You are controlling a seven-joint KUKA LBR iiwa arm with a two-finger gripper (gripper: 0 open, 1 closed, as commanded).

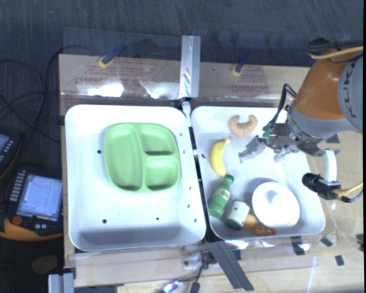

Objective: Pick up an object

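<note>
The right bin holds a croissant at the back, a yellow banana by the left wall, and a green bottle lying beside a small red-and-white can. A white bowl sits at the front with an orange item at its edge. My gripper hangs over the bin's middle, right of the banana and below the croissant. Its fingers are spread open with nothing between them.
The left bin carries a green divided plate. A metal divider stands behind the seam between the bins. Cables and a tablet lie off the bench to the left.
</note>
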